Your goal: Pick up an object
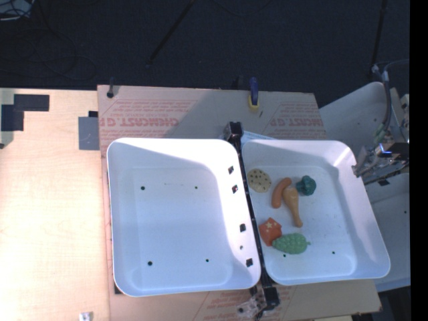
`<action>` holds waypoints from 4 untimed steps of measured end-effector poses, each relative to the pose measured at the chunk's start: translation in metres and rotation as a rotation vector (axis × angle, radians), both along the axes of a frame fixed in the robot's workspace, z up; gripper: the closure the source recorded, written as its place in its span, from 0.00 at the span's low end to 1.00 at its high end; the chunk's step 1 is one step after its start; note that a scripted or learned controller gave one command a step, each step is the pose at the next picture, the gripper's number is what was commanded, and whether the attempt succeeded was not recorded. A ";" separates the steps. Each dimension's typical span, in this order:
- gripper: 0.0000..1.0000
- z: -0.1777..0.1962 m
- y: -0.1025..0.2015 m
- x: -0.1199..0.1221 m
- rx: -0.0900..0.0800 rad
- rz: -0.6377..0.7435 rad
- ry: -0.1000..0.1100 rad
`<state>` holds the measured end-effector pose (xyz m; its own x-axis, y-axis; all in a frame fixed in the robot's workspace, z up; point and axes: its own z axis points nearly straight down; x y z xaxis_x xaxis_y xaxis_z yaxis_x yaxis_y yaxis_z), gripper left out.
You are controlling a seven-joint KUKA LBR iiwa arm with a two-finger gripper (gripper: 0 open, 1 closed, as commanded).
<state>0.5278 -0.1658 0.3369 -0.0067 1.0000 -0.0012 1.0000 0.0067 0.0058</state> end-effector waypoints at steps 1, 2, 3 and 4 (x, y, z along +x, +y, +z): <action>1.00 -0.034 -0.049 -0.053 0.002 -0.010 0.011; 1.00 -0.255 -0.046 -0.028 0.001 -0.006 0.006; 1.00 -0.238 -0.048 -0.028 0.002 -0.011 0.005; 1.00 -0.229 -0.049 -0.029 0.002 -0.018 0.006</action>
